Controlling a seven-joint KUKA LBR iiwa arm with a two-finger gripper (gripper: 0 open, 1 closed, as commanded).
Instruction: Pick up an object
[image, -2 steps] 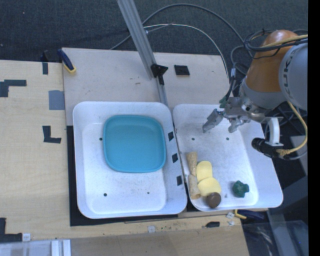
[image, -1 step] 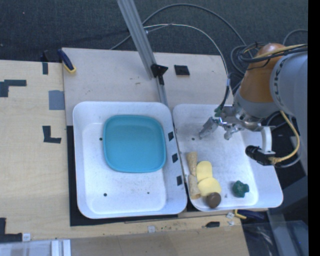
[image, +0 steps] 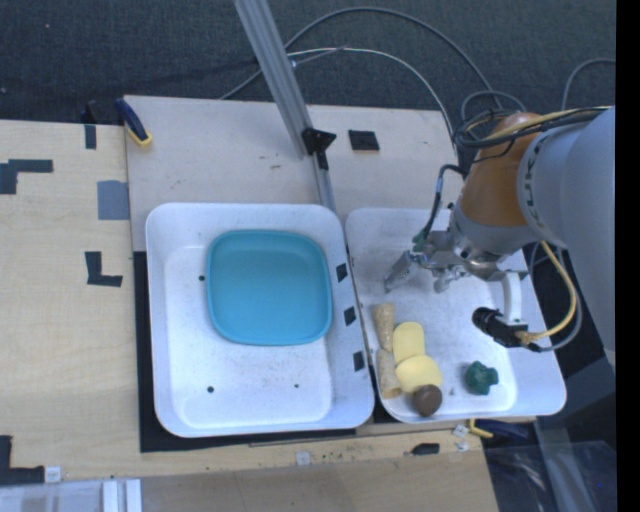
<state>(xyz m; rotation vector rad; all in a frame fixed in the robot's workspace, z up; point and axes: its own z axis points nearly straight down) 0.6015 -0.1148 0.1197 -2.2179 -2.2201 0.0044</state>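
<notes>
In the right bin (image: 530, 395), near its front edge, lie a yellow block-like object (image: 410, 355), a tan stick-shaped object (image: 384, 345), a brown round object (image: 427, 399) and a small green object (image: 481, 376). My gripper (image: 420, 272) hangs over the upper middle of this bin, above and behind those objects. Its two fingers (image: 398, 274) are spread apart with nothing between them. The grey arm with its orange band (image: 500, 190) comes in from the right.
The left bin (image: 175, 395) holds a teal square plate (image: 268, 286). A metal pole (image: 290, 90) slants up from between the bins. Black cables loop behind and beside the arm. A black connector (image: 497, 325) hangs by the wrist.
</notes>
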